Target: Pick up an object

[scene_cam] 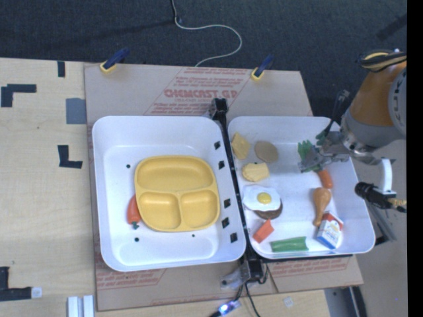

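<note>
gripper: (316, 156) right-centre of frame, low over the upper right part of the right bin; whether it is released, clenched or grasping anything cannot be told, the tip is dark and blurred
arm: (377, 107) grey with orange band, enters from the right edge, bends down toward the right bin
green leafy piece: (306, 152) small, dark green, jagged edge, right at the gripper tip; touching or apart unclear
small carrot: (325, 178) orange, short, just below the gripper, near the bin's right wall
drumstick: (320, 203) brown-orange, long, lower right of gripper, lying roughly upright in the frame
milk carton: (329, 232) white with red and blue, lower right corner of right bin, just below the drumstick
green bar: (289, 244) flat, bright green, along the bin's lower wall
orange wedge: (263, 230) small, red-orange, lower left area of right bin
fried egg: (262, 198) white with yellow yolk, resting on a brown round piece
yellow pieces: (255, 172) pale yellow lump, another above it at the bin's upper left
brown disc: (266, 152) tan, oval, left of the gripper
right bin: (360, 177) white, shallow
left bin: (109, 197) white, holds a yellow divided tray (177, 193) with a red-orange piece (133, 211) at its left edge
worktop: (39, 177) light wood, cardboard sheet under the bins
</note>
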`<state>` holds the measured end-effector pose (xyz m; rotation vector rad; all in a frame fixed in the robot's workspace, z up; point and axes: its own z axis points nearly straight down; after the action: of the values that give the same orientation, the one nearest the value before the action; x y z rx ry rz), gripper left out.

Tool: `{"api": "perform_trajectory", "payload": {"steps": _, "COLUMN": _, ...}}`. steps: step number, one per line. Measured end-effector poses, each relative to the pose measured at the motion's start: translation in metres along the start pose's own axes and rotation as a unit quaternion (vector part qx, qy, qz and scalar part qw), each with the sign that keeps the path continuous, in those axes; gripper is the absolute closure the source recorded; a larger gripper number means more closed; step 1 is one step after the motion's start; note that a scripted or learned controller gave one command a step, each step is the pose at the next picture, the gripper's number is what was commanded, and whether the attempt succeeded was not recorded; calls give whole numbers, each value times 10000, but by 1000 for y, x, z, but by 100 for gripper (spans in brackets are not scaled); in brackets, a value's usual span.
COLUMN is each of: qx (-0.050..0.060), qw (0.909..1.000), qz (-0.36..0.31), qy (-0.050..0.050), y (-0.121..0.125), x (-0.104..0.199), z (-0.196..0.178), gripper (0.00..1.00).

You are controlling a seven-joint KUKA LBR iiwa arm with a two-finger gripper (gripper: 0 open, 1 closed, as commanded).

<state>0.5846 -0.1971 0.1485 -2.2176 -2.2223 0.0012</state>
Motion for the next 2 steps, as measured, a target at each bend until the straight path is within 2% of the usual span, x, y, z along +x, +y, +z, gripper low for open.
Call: {"api": "perform_trajectory", "payload": {"steps": 2, "qx": 7, "qw": 10000, "qz": -1, "qy": 0, "y": 8, "x": -3, "z": -74, "gripper": 100}}
